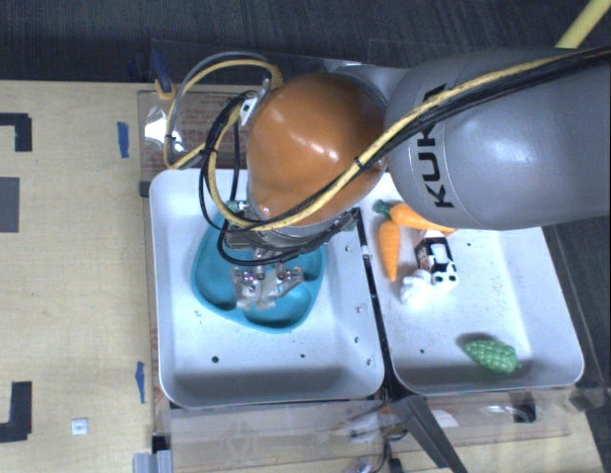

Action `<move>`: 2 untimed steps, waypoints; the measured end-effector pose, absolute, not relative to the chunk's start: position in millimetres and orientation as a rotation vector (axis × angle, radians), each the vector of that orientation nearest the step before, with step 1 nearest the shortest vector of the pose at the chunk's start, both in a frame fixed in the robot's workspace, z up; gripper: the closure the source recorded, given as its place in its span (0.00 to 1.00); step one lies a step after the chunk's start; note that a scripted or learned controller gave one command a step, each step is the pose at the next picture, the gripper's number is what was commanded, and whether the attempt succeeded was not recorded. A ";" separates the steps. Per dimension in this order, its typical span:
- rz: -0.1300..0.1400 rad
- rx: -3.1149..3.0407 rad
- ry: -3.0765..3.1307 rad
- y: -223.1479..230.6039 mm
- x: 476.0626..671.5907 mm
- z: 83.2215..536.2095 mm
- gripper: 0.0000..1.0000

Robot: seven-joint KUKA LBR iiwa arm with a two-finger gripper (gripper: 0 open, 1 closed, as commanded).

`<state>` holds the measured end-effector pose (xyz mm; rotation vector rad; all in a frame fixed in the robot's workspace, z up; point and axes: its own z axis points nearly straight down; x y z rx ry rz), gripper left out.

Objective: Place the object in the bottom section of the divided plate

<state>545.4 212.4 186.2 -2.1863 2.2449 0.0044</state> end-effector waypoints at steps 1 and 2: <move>0.003 -2.182 2.251 209.8 546.3 185.9 0.00; -0.002 -1.889 2.495 192.0 515.0 314.4 0.00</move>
